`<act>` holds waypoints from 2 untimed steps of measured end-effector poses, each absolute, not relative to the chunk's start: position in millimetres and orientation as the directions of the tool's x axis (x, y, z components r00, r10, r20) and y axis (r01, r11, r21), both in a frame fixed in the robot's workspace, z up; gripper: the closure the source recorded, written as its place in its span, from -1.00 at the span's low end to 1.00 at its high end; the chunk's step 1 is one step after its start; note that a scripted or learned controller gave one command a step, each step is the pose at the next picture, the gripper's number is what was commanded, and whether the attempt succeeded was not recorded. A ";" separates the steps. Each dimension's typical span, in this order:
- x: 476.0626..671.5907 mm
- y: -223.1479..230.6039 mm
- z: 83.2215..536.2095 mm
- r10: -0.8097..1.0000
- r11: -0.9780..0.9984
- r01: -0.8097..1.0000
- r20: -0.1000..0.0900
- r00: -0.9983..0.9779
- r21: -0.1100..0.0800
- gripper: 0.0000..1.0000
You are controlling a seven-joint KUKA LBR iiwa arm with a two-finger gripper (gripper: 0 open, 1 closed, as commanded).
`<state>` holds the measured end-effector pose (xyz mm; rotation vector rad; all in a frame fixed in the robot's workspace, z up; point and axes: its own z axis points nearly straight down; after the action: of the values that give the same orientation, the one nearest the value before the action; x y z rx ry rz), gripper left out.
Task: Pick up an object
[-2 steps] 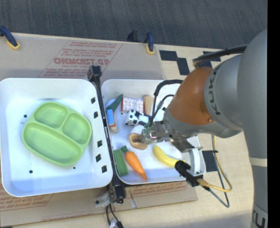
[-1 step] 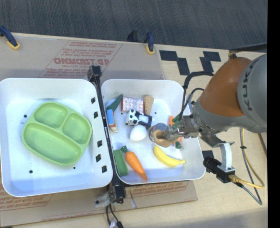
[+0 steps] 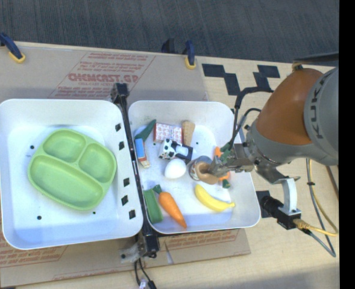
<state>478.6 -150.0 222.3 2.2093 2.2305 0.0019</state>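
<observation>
While the arm reaches in from the right in the camera view, the claw (image 3: 216,168) sits low in the right bin (image 3: 245,218), right over a brownish round object (image 3: 202,171), and I can't tell how the claw is set or whether it has anything: the wrist hardware covers that spot. That brown piece looks like the likely target; it lies near the bin's middle-right, touching or just beside a white egg-shaped item (image 3: 175,170) on its left and a small black-and-white cow toy (image 3: 172,150) up-left. A banana (image 3: 213,198) lies just below it, and a small orange and green bit (image 3: 225,179) sits right at the claw. Risks as I judge them: the cluster is tight, so a descent may land on two items at once, pinch an edge and let it slip on lift, or shove the egg and cow sideways. The round shape could roll out of a shallow grip. The banana could get dragged up or knocked toward the near wall. A carrot (image 3: 172,206) and a green vegetable (image 3: 152,204) lie lower-left, a blue item (image 3: 143,135) and a red-patterned packet (image 3: 167,132) at the back, all clear of the claw. The left bin (image 3: 11,215) holds a green divided plate (image 3: 72,168), well apart, no risk there. Cardboard covers the tabletop (image 3: 322,264) under both bins.
</observation>
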 end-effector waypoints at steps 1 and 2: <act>480.0 -149.8 232.7 1.000 0.015 1.000 -0.001 -0.015 0.004 1.00; 481.2 -149.6 243.1 1.000 0.021 1.000 -0.001 -0.021 0.006 1.00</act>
<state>481.2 -149.6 243.1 2.1942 2.2406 0.0057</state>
